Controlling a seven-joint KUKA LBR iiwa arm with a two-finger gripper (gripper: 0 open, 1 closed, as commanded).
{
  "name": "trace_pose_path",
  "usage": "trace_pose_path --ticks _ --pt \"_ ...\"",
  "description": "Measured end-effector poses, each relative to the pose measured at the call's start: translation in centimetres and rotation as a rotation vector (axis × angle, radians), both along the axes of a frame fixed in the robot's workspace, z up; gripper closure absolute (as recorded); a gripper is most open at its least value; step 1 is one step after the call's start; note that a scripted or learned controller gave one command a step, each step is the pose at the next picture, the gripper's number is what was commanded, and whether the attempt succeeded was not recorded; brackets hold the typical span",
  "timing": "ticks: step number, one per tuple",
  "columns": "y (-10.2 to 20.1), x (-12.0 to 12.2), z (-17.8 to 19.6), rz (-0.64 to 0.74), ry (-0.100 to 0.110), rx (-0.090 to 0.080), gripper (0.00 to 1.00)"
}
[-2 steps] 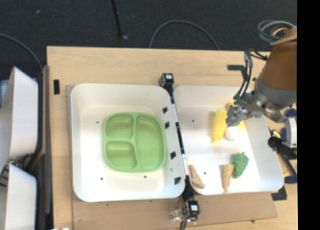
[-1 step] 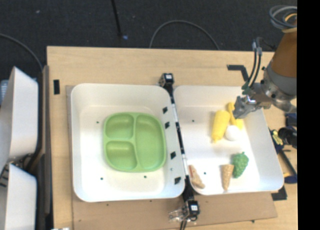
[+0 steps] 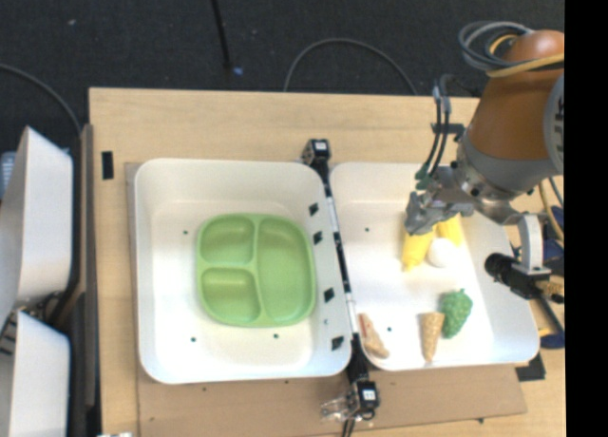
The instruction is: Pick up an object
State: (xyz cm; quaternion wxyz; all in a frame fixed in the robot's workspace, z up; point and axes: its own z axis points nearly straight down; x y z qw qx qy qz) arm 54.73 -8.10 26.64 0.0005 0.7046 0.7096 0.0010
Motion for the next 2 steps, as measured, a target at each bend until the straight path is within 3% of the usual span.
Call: trace_pose_path --ticks 2 --pt "10.0 -1.0 -0.7 0.000 0.002 0.000 1.00"
